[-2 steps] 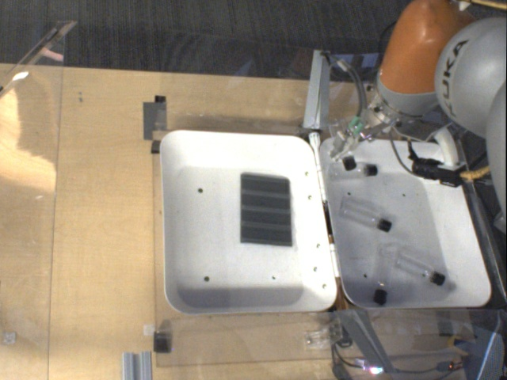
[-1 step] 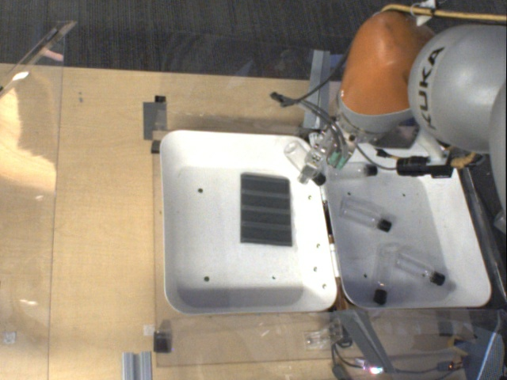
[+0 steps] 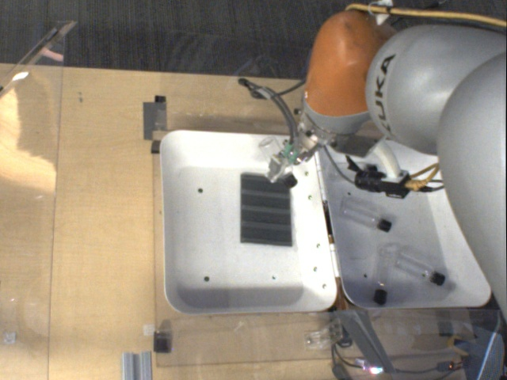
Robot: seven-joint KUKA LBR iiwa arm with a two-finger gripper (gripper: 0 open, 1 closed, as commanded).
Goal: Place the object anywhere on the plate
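My gripper hangs over the far right corner of the left bin, just above the top right corner of the dark ribbed plate. Something small and pale, with a green fleck, shows at the fingertips; whether it is gripped I cannot tell, nor how wide my fingers stand. The plate lies flat below and slightly left of me. To my right, in the right bin, clear tubes with black caps lie scattered.
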